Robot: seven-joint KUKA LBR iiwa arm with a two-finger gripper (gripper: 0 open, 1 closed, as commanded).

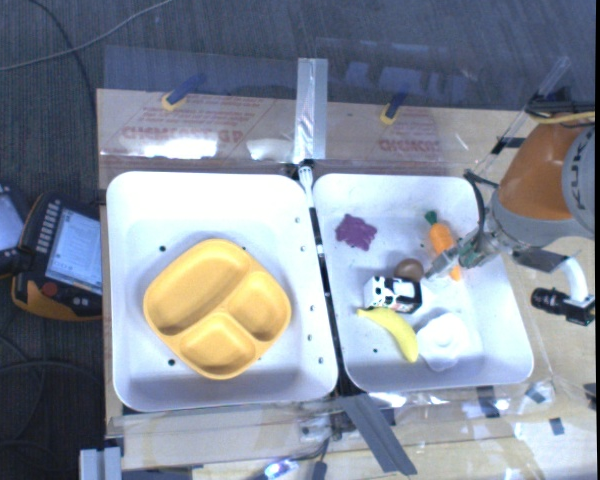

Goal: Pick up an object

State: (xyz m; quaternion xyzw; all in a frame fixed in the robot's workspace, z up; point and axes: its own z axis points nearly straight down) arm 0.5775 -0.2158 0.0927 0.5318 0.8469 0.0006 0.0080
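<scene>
The grey arm's end effector (454, 259) sits low in the right white bin (500, 363), at about 3 o'clock in it; whether it is open or closed I cannot tell (too small and blurred). Just at its 11 o'clock lies a small orange toy carrot (440, 236). A yellow plastic banana (396, 330) lies near the bin's 6 o'clock.

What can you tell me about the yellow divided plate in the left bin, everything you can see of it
The yellow divided plate looks like smooth moulded plastic, a rounded square with three hollows: a large one on its left side and two smaller ones to the right and below. It lies flat, open side up, turned at a diagonal, near the middle of the left bin. Its hollows hold nothing, and only the bin floor touches it.
</scene>
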